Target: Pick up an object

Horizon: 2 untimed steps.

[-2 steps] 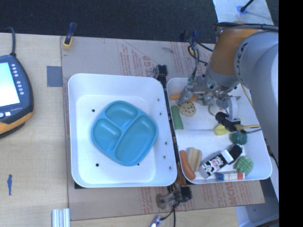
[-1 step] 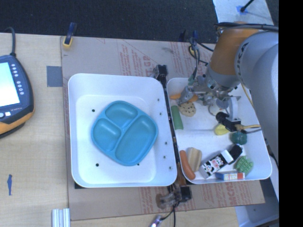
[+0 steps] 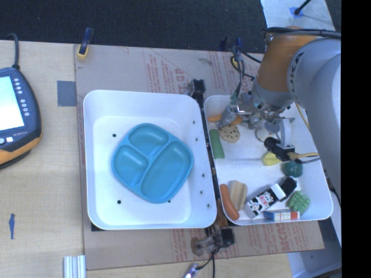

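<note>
Along the right bin's (image 3: 317, 212) near edge lie a cow-patterned carton (image 3: 262, 201) and an orange sausage (image 3: 228, 202); farther back, my gripper (image 3: 250, 113) hovers near the far-left corner beside a waffle cookie (image 3: 230, 133), finger spacing impossible to tell.

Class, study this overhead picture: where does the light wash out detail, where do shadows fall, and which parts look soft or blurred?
In the camera view, the white bins are brightly lit, their rims nearly washed out; the blue plate casts little shadow; the arm looms large and soft-edged near the lens; the gripper and small toys look slightly blurred; the floor at the top is dark.
</note>
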Available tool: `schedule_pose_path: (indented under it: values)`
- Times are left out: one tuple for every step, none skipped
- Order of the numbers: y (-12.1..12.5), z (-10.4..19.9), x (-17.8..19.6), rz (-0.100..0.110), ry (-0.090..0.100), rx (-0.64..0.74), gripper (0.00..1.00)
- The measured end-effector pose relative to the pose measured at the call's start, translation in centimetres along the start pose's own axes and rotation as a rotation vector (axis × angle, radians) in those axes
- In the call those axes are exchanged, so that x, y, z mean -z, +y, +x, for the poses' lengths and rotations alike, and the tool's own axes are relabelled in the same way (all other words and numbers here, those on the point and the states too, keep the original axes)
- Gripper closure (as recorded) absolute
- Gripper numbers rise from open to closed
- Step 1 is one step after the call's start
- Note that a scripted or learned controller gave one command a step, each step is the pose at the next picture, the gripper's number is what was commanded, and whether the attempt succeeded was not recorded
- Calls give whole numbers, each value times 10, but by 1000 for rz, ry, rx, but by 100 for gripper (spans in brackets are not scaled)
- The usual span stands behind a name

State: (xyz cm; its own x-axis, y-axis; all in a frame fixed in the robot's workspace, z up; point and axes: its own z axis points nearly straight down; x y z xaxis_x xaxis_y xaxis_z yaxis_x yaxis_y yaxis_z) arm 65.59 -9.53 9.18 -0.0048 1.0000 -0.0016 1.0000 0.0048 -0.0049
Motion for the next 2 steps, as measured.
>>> schedule_pose_path:
  values:
    - [0, -3, 0, -1, 0, 0, 0]
    - [0, 0, 0, 0, 0, 1, 0]
